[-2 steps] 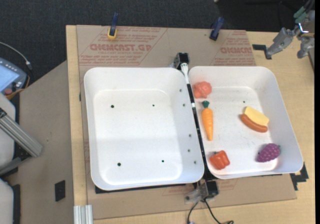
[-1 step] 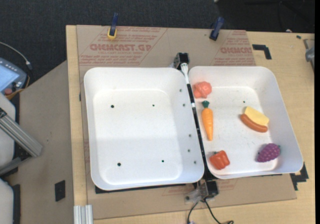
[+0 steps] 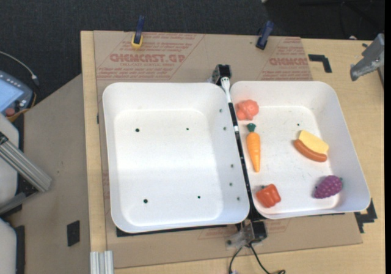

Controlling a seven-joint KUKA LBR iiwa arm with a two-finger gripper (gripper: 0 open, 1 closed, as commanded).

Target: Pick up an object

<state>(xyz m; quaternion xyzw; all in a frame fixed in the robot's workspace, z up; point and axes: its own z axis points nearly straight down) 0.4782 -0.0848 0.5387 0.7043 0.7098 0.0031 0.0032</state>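
Bench [image 3: 183, 52] board first, brown and printed, carrying both white bins side by side. The left bin [image 3: 110, 144] has nothing lying on its floor. The right bin [image 3: 342, 126] holds all five toy foods. The gripper [image 3: 368, 62] shows as a grey piece at the far right edge, above and outside the right bin and well apart from every toy; whether it is spread or closed I cannot tell, and nothing is seen in it.

By size, the toys run:
- carrot [image 3: 253, 151], by the inner wall
- bun-like piece [image 3: 311, 146], mid-bin
- purple grapes [image 3: 328, 186], near corner
- red pepper [image 3: 267, 195], near edge
- pink lump [image 3: 247, 109], far corner

No toy is lifted, so I judge that choosing, reaching, closing and raising all remain.
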